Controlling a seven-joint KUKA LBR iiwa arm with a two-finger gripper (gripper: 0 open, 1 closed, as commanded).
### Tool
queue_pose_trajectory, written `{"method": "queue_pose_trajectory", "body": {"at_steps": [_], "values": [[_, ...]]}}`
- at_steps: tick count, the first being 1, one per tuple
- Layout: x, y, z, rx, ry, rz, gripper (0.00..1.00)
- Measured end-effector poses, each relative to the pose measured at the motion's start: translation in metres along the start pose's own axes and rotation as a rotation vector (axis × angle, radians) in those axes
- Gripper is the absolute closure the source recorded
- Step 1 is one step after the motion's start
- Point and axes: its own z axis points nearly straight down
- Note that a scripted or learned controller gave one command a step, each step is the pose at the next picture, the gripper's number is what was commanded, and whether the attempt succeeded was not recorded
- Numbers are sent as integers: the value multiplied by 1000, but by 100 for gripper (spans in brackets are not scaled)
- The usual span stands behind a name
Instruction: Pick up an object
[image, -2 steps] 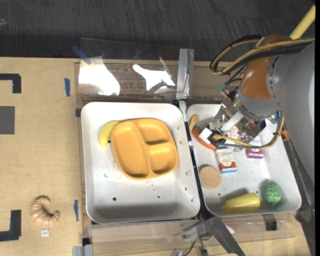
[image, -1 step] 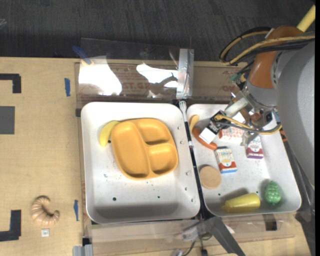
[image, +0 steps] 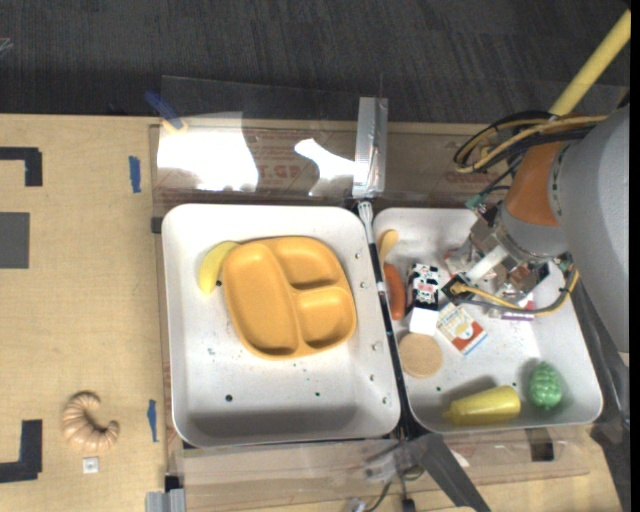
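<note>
In right bin (image: 585, 395) | gripper (image: 478, 283) above small carton (image: 461, 328) (finger state unreadable) | yellow corn (image: 484, 404) near front.

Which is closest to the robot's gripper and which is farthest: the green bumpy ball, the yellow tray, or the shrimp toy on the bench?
Measured from the gripper in the right bin:
1. Green bumpy ball, in the same bin, at its near right corner.
2. Yellow tray, in the left bin.
3. Shrimp toy, out on the bench, far left, outside both bins.
</note>
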Motion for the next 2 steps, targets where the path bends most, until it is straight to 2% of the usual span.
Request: {"method": "queue_pose_trajectory", "body": {"at_steps": [1,2], "values": [[1,-32,-2,-3,6,285,0],[32,-44,-126,7,-7,-14,0]]}}
